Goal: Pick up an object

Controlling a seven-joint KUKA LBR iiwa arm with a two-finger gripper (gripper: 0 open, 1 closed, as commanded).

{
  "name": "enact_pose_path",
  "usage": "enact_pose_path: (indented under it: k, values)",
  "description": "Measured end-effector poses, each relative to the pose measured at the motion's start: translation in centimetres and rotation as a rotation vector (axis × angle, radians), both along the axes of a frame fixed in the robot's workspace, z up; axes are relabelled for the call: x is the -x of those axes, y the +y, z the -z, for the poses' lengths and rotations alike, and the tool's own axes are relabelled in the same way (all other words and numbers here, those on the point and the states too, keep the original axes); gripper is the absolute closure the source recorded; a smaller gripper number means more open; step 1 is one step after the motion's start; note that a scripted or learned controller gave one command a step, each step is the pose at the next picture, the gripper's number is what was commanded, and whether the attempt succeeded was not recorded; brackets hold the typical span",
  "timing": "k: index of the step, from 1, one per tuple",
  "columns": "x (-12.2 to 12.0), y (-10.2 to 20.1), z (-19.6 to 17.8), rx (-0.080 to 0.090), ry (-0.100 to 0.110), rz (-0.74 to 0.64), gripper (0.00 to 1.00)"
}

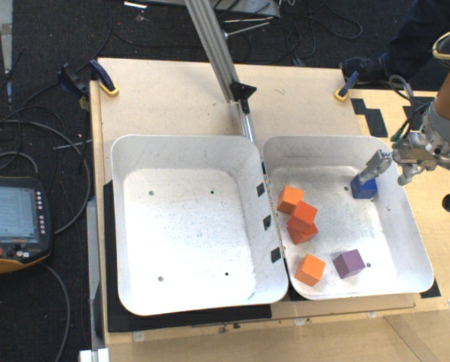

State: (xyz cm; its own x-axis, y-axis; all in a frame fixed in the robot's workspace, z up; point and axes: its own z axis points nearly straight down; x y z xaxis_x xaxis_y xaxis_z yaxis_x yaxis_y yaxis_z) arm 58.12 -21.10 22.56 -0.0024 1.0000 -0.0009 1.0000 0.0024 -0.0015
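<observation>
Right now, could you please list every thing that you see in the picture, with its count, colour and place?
Bins: 2, white, side by side on the bench: left bin, right bin.
Orange blocks: 3, in the right bin: one near its left wall, one nearer its front, one more reddish just below the first.
Purple block: 1, front of the right bin, to the right of the front orange block.
Blue block: 1, back right part of the right bin, at the gripper's tip.
Clamps: 2, yellow and blue, at the bench's back corners: and.
Pendant: 1, grey and orange, on the floor at the left.
Gripper: 1, grey, over the right bin's back right part.
</observation>
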Motion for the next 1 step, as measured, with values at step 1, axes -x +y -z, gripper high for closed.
enact_pose_path:
  k: [1]
  values:
    - [-1.74,-1.14,11.41,-0.002,0.005,0.002,0.0]
